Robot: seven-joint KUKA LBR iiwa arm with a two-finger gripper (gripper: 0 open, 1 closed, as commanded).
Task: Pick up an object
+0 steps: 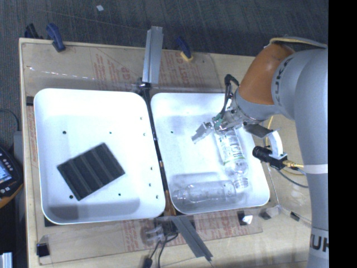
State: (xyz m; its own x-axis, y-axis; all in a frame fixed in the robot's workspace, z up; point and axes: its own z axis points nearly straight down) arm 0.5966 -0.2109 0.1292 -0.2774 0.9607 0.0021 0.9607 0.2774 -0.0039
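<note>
end effector (pixel 215 126) above clear bottle (pixel 231 149) in right bin (pixel 167 149)

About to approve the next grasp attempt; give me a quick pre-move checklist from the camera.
1. Gripper positioned over the right white bin: ok.
2. A target close by, the clear plastic bottle with a printed label: ok.
3. Object seen between fingers: not ok.
4. Second clear plastic bottle lying along the near wall, apart from gripper: ok.
5. Black ribbed rectangular panel away in the left white bin: ok.
6. Finger opening: cannot tell.
</note>
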